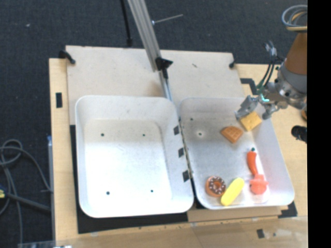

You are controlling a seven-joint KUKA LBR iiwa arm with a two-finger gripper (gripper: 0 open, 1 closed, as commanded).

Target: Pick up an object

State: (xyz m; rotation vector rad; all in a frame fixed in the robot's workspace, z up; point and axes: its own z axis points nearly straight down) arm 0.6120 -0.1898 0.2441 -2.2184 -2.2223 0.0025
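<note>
We see the gripper (252,113) over the right bin (276,154), its fingers clamped on a yellow cracker (251,121), above a waffle (231,134)

Two white bins (129,154) side by side on one bench (207,68). Five small items in the right-hand one: two tan crackers (231,134), one orange tool (254,172), one yellow banana (232,191), one doughnut (214,186). One gripper (254,107).
</note>
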